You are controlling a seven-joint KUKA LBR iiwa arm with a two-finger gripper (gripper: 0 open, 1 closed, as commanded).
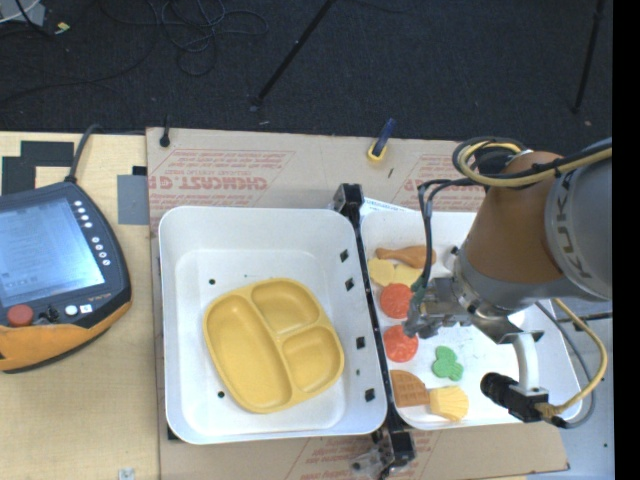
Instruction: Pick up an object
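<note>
Nearest the lens, the grey arm with its orange band reaches over the right bin (570, 388), and its jaws (425, 313) hang above the toy food; whether they are released or clenched cannot be told. Below them lie two red pieces (398, 300), a green piece (447, 364) and a yellow block (448, 402). A yellow divided tray (275, 343) sits in the left bin (190, 268). Cardboard (215, 181) on the desk shows mirrored red print, unreadable.

Dark carpet floor (300, 48) up top with loose cables (190, 13) trailing across it. Wooden bench (80, 418) below, with a sheet of cardboard (260, 168) laid flat on it.
</note>
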